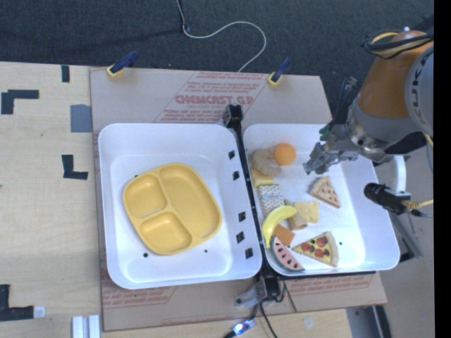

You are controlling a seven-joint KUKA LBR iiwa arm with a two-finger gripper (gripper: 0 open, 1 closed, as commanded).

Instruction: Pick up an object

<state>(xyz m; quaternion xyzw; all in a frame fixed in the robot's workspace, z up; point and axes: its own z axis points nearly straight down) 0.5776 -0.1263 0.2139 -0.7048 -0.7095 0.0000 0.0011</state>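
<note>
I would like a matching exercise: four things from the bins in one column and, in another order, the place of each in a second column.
1. yellow tray
2. orange ball
3. banana
4. pizza slice

a. right bin, far end
b. left bin
c. right bin, near edge
d. right bin, beside the divider, above the watermelon slice

Pairs: 1-b, 2-a, 3-d, 4-c

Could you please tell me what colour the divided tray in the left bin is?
The tray is yellow, plain with no pattern, as seen clearly in the camera view.
</note>
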